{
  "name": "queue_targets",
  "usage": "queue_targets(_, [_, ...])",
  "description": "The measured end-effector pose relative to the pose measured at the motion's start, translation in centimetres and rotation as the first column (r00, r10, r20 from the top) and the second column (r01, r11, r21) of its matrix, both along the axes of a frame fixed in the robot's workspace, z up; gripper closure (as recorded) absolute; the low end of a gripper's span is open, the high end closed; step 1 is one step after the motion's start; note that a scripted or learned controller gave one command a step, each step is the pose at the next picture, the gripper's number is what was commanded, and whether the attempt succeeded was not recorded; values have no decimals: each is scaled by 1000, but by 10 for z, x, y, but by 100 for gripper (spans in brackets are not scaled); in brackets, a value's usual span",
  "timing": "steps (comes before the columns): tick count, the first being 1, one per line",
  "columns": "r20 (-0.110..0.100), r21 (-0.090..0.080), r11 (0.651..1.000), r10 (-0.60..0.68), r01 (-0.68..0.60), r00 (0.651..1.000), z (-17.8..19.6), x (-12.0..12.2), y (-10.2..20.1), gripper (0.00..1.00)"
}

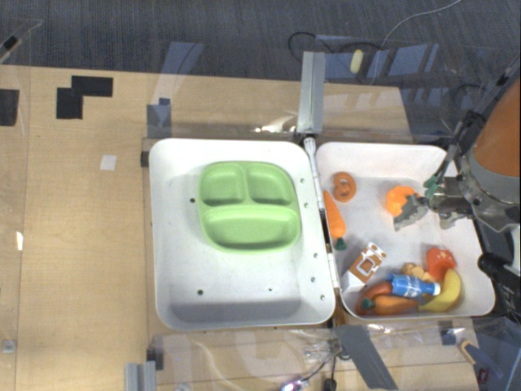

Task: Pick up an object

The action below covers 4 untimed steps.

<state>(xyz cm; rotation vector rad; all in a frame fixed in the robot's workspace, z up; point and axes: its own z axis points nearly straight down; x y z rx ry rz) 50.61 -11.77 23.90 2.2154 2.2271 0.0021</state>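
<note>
Two shallow white bins sit side by side on a wooden bench, seen from above at a slant. Going left to right: the left bin (175, 292) holds a green divided plate (247, 204) lying flat in its middle, probably a place to set things. The right bin (383, 155) holds the toy food to choose from: a carrot (334, 217) along the left wall, a small orange ring (344, 186), a patterned cube (369, 261), then a heap at the near edge (blue bottle (412, 286), banana (445, 293), tomato (440, 259)). An orange toy (399, 197) lies apart, toward the far right. The gripper (409, 212) hangs just beside it, on its right, with nothing visibly between the fingers, which look slightly parted. The grey arm (498, 149) reaches in from the right, wrist bent downward.
</note>
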Motion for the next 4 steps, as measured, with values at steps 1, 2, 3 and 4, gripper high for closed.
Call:
queue_targets(1, [0,-1,996,84,-84,996,-69,67,-27,0])
queue_targets(2, [11,-8,966,259,-259,966,-150,96,-59,0])
queue_targets(3, [5,-2,987,158,-158,987,-152,164,-41,0])
queue_targets(4, [9,-4,986,164,-164,986,-141,166,-39,100])
